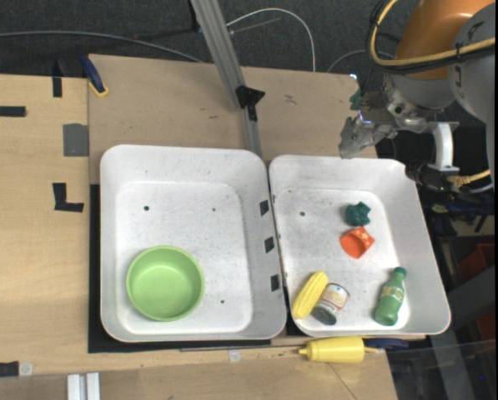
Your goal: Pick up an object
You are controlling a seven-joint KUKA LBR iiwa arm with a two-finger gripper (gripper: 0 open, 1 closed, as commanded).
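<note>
A: We are looking at five candidates lying in the right bin [415, 198]: a dark green piece [359, 213], an orange piece [358, 242] just below it, a green bottle [389, 297] near the right wall, and a yellow corn cob [310, 295] touching a small can [333, 299] at the front.

B: And we are seeing the gripper [354, 140] hanging above that bin's far rim, well apart from all of them. We cannot tell how wide it is standing, but nothing is sitting in it.

A: So we are judging this as the approach step, with no grasp begun. The dark green piece is lying nearest the gripper and standing apart from its neighbours.

B: Agreed. The next move is calling for travel toward the bin's middle, then a descent over one piece. The corn and can are crowding each other, so we are favouring an isolated target.

A: The green bowl [165, 282] is sitting in the left bin [182, 173], and a yellow bottle [336, 350] is lying outside on the bench [32, 248].
</note>
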